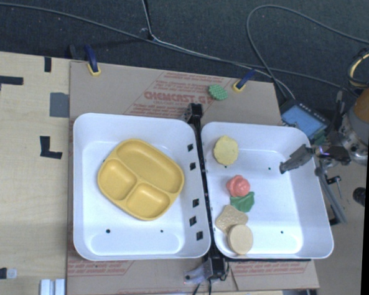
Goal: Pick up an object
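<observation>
At the right edge of the frame, the dark two-finger gripper (294,162) reaches in over the upper right corner of the right-hand shallow white bin (291,241). One dark finger slants down to the left above the bin's rim; whether the gripper is wide or narrow cannot be told from here, and nothing shows between its tips. Behind it, the grey wrist and a patch of orange sit against the frame's right edge.

Inside the right bin, well apart from the gripper, a pale yellow round toy food piece (225,150) lies near the upper left corner. Below it rests a red strawberry-like piece with a green leaf (240,191). Lower still, a tan bread-shaped piece (230,217) touches a cream round disc (240,239) near the bottom left rim.

The left-hand white bin (89,231) holds a yellow plastic divided plate (140,178). A small green ridged piece (218,93) lies on the cardboard sheet (122,90) above the bins.
</observation>
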`<state>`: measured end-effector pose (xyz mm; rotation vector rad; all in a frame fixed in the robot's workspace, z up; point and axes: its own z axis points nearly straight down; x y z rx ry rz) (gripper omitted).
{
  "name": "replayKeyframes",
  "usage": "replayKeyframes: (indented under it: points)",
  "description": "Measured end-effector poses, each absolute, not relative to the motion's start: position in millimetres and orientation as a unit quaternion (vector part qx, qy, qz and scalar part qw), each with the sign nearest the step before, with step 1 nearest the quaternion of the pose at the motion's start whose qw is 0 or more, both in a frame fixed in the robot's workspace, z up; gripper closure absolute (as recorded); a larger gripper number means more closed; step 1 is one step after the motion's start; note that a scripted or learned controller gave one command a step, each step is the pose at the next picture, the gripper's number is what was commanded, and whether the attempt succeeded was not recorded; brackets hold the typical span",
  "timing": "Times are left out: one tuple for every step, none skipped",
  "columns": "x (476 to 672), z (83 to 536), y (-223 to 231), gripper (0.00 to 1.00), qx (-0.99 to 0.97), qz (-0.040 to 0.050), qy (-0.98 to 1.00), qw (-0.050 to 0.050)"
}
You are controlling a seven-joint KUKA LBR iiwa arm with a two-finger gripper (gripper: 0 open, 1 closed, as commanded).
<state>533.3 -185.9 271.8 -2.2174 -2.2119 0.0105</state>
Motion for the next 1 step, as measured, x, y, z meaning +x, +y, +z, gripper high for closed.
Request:
replayKeyframes:
  points:
    - [535.3,277.6,-185.5,0.0,-0.707,0.0005,-0.708,0.0]
